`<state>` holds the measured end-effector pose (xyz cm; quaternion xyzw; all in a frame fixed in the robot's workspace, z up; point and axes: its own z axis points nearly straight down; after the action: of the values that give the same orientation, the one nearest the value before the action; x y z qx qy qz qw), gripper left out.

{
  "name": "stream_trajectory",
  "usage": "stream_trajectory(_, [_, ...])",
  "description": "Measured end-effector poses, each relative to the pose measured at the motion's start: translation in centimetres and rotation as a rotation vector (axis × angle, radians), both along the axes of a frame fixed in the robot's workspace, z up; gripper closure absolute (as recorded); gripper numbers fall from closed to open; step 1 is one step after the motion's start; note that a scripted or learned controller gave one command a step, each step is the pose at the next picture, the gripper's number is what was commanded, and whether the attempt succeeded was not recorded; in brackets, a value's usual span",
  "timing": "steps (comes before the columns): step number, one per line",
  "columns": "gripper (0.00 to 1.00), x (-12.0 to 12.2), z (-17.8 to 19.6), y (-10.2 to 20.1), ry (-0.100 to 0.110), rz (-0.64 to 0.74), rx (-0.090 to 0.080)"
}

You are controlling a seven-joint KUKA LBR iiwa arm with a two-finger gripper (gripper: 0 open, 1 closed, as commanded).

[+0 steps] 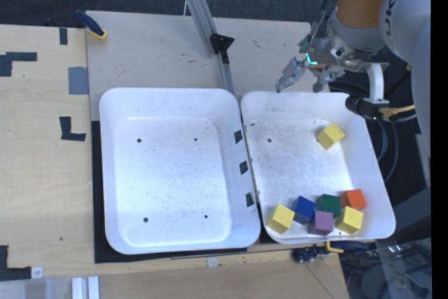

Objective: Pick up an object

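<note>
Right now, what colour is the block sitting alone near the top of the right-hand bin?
Yellow. The lone block shows clearly in the camera view, apart from the cluster.

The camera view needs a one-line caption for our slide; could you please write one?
KUKA arm's open gripper hovers above the right bin's far edge; seven coloured cubes inside.
</note>
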<state>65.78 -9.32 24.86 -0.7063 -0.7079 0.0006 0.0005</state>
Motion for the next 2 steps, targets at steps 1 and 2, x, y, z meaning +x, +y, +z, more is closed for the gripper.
stream_trajectory(1, [0.0,-0.1,-4.5,0.6,0.004,-0.001,-0.001])
stream_trajectory(2, [0.0,0.6,-9.9,0.0,0.005,-0.001,-0.001])
